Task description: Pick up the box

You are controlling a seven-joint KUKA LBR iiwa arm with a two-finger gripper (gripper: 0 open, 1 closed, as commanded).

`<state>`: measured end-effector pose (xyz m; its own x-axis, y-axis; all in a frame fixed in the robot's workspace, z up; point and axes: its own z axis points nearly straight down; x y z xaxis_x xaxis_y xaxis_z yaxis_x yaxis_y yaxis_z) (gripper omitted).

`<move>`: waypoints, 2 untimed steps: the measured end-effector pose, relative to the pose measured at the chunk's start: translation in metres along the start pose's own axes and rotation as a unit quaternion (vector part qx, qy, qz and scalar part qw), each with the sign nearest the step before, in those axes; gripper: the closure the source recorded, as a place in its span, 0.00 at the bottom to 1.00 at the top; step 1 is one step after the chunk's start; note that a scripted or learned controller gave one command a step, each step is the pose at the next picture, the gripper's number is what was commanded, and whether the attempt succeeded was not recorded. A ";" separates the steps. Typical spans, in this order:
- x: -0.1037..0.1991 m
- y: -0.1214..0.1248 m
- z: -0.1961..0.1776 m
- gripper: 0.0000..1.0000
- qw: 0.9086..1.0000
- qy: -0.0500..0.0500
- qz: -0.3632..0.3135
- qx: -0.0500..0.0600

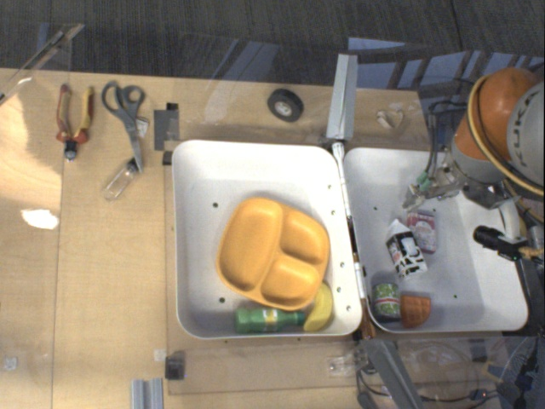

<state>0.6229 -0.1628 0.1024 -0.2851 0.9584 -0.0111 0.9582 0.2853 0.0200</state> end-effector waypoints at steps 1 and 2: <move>0.000 0.000 0.000 0.00 1.000 0.000 0.000 0.000; -0.015 -0.030 0.014 0.00 1.000 0.003 0.026 0.006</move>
<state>0.5992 -0.1860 0.0879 -0.2352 0.9719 -0.0047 0.9719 0.2352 0.0094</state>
